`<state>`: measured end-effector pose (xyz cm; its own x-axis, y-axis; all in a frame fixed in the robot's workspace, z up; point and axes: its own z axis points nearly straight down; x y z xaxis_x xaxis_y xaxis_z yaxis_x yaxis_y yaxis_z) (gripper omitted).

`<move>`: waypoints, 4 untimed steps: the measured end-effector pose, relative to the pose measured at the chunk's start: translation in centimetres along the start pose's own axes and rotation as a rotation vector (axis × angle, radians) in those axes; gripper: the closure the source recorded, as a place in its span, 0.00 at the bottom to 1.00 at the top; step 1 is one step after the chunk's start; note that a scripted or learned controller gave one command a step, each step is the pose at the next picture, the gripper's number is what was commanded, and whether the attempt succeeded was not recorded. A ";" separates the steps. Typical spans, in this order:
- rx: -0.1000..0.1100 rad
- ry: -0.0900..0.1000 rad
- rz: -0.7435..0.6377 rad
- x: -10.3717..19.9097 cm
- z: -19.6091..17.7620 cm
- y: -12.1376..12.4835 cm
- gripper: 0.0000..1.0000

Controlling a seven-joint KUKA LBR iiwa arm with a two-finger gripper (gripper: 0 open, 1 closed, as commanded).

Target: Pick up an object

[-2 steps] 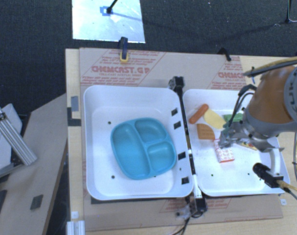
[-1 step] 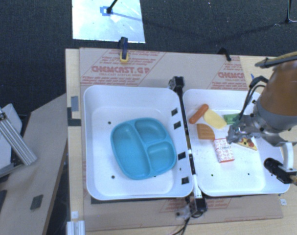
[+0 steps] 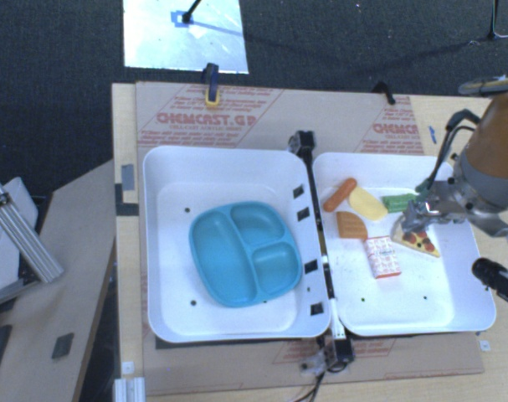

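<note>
One blue tray (image 3: 241, 254), six toy foods (image 3: 381, 256)

The left bin (image 3: 166, 174) holds a blue divided plate (image 3: 243, 252). In the right bin (image 3: 454, 308) lie an orange sausage (image 3: 339, 193), a yellow piece (image 3: 367, 203), a green block (image 3: 397, 201), a brown cracker (image 3: 351, 224), a red-and-white packet (image 3: 382, 256) and a pizza slice (image 3: 421, 243). The gripper (image 3: 414, 221) hangs just above the pizza slice's far-left edge.
</note>
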<state>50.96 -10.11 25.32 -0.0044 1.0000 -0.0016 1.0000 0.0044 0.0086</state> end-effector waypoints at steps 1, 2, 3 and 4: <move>0.004 0.003 -0.005 5.1 -0.7 2.2 1.00; 0.006 0.002 -0.004 9.3 0.5 3.7 1.00; 0.006 0.003 -0.004 13.7 1.8 5.1 1.00; 0.006 0.003 -0.004 18.0 2.8 7.2 1.00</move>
